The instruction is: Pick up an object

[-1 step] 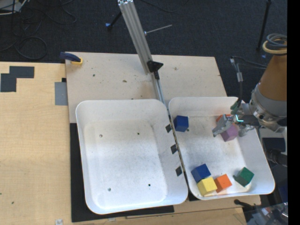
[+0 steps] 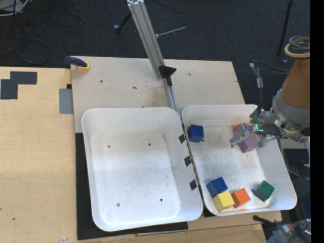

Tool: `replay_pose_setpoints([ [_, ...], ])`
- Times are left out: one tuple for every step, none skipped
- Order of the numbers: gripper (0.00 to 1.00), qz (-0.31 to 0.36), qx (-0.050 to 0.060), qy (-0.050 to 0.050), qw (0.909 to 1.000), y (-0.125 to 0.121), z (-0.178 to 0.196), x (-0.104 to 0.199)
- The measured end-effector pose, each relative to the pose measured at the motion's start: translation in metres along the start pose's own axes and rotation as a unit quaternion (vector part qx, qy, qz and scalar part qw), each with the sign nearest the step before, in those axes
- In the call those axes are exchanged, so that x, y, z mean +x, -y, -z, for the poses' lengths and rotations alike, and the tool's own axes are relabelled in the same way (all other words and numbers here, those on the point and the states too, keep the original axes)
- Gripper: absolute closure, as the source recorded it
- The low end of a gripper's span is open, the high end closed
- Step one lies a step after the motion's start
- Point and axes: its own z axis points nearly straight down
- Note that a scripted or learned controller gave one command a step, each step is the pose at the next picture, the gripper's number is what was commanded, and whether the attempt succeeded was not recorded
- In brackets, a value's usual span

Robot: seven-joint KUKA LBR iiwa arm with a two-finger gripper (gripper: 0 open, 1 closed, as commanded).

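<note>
The pincer (image 2: 245, 135) hangs over the right bin (image 2: 283, 199), a purple block (image 2: 248, 144) against its fingers, though whether they clamp it cannot be told. A blue cube (image 2: 195, 132) lies across the bin from the pincer; another blue cube (image 2: 216, 186), a yellow cube (image 2: 223, 200), an orange cube (image 2: 241, 197) and a green cube (image 2: 264, 190) sit nearer the front rim. Beyond, the left bin (image 2: 96, 120) rests on the pale bench (image 2: 121, 82), cables (image 2: 35, 14) trailing over dark carpet.
</note>
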Motion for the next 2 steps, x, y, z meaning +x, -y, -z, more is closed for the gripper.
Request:
replay_pose_setpoints([
  [0.00,0.001,0.003,0.000,1.0000,0.005,-0.055,-0.009],
  [0.00,0.001,0.002,-0.001,1.0000,0.007,-0.102,-0.008],
])
